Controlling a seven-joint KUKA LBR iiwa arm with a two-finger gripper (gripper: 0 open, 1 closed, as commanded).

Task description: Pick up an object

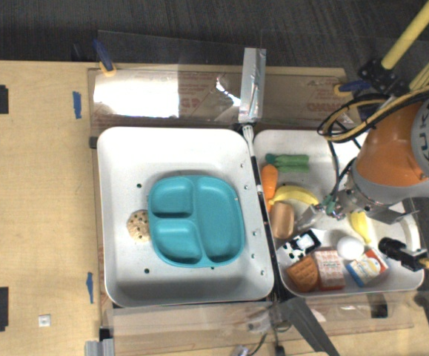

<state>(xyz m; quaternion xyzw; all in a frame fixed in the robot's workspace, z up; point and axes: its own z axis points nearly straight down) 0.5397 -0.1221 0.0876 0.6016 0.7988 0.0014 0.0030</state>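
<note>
Where visible, pincer (319,212) seemingly touching banana (297,196).

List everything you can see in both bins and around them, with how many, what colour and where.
bins: 2, white, side by side on the bench, left bin, right bin
divided plate: 1, teal, middle of the left bin
cookie: 1, tan and speckled, left bin, touching the plate's left edge
green vegetable: 1, green, top of the right bin
carrot: 1, orange, right bin, by the left wall
banana: 1, yellow, right bin, below the green vegetable
hot dog bun: 1, brown, right bin, below the carrot
egg: 1, white, right bin, lower right
arm: 1, grey with orange band, over the right bin
tool: 1, dark, low among the food beside the banana
</note>
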